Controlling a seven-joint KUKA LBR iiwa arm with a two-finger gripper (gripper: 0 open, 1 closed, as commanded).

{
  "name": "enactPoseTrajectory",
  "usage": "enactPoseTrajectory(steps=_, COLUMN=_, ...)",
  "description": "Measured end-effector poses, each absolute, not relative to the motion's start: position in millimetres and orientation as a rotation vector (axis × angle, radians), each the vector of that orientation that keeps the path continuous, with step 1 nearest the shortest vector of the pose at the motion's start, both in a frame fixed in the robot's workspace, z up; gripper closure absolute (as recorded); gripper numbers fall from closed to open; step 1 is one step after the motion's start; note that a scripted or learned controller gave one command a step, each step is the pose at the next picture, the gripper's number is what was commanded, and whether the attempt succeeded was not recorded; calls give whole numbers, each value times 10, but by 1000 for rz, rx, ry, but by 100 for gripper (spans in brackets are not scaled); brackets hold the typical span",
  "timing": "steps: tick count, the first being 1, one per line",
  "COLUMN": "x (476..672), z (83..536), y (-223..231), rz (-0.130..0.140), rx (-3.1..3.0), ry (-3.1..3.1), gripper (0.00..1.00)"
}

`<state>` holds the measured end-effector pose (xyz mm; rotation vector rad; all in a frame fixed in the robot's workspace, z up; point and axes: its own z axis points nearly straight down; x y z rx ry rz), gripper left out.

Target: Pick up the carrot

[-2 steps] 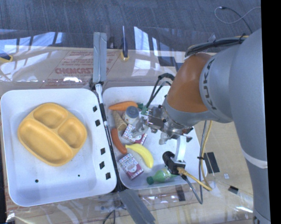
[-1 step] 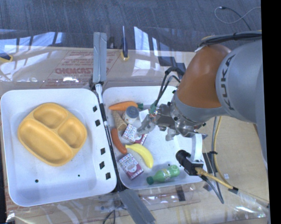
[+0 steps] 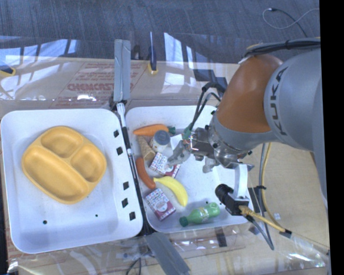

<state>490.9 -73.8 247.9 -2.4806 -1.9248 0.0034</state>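
Hanging over the right bin [image 3: 228, 111], the end effector [image 3: 181, 152] sits low above the crowded pile, but I cannot tell how it is set from where I stand. Going from the left, the left bin [image 3: 16, 226] has a yellow plate [image 3: 63, 163] with three parts in it, well away from the job. Next, the right bin is full of small things packed close. Two orange things look like carrots: the carrot [image 3: 150, 130] with a green top lies near the back wall, and a second orange piece [image 3: 144, 173] lies along the left wall. That could mix things up, I think. A little jar [image 3: 160, 141] sits just beside the carrot, and a red and white packet [image 3: 159, 162] is near it, so the grab could close on those. A banana [image 3: 173, 190], another red packet [image 3: 162, 204] and a green bottle [image 3: 200, 214] lie near the front. The carrot is round and smooth, so it may roll or slip away.
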Motion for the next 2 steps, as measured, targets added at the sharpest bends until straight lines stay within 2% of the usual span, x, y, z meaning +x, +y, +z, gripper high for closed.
enactPoseTrajectory(steps=1, x=4760, z=1892, y=-785, rz=8, rx=-2531, ry=-1855, gripper=0)
enactPoseTrajectory(steps=2, x=4764, z=904, y=-1853, rz=3, rx=-2536, ry=-1849, gripper=0)
